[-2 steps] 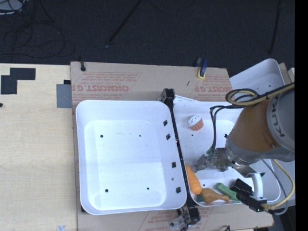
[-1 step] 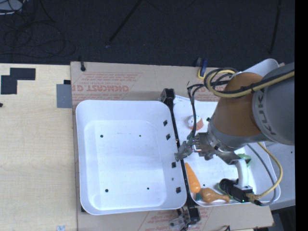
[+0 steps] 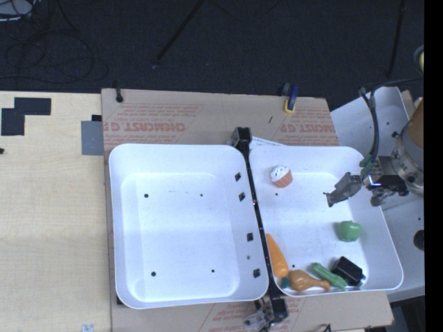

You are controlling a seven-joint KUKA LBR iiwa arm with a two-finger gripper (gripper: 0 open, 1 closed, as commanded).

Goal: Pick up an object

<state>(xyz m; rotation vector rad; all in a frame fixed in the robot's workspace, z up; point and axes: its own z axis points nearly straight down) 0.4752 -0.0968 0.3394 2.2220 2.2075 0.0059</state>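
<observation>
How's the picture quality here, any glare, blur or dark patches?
Camera view: even light, and the white right bin is bright without blown-out glare; the floor above the bench is very dark; the tool looks slightly soft; small items like the green ball stay readable.

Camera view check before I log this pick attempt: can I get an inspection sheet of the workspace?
Surface: two white bins side by side, left bin, right bin, on cardboard.
Job's things: in the right bin, a green ball, orange carrot, black block, green piece, orange-tan piece, small orange-white item.
Clutter: yellow-blue clamp at the cardboard's far edge.
Grippers: tool over the right bin's right side, holding nothing visible.
Cables: dark cable on the arm.
Surroundings: dark floor, wooden bench.
</observation>
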